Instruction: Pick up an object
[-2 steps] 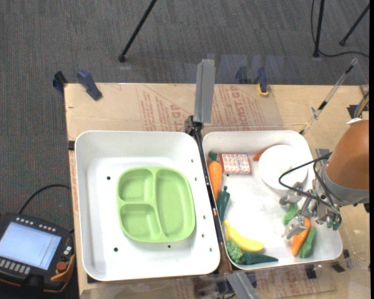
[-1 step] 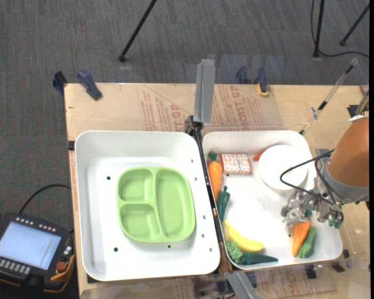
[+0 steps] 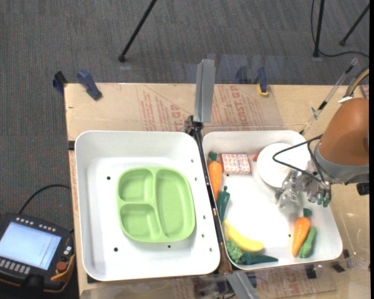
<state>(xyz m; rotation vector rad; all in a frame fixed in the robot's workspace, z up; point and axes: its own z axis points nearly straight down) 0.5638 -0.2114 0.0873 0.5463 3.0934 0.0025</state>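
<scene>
1. From the camera above, the robot's hand [image 3: 301, 192] hangs low in the right bin [image 3: 271, 229], near its right wall. It is just beside a white plate [image 3: 275, 166].
2. The hand looks like a shiny tangle from here. I cannot tell how far open it is, and I see nothing held in it.
3. The nearest toys to pick are a small carrot [image 3: 300, 235] and a green veggie [image 3: 308, 243]. They lie side by side, touching, just below the hand.
4. To do this step well, I think the hand should go for the small carrot. It should come straight down over the carrot's middle and squeeze across its thin sides.
5. The green veggie touching it could get bumped or pinched too, so the hand should aim with care.
6. More toys lie along the left side of that bin: a long carrot [image 3: 215, 176], a pink box [image 3: 235, 163], a banana [image 3: 242, 238] and some broccoli [image 3: 234, 251].
7. The left bin [image 3: 93, 229] holds a green tray [image 3: 156, 204] with three parts.
8. Both bins sit on a brown bench [image 3: 137, 108]. Blue clamps [image 3: 88, 83] grip its far edge.
9. The floor is dark grey carpet [image 3: 50, 30]. Thin black stand legs [image 3: 140, 20] rest on it, and a control pad [image 3: 28, 245] with a screen lies at the lower left.
</scene>
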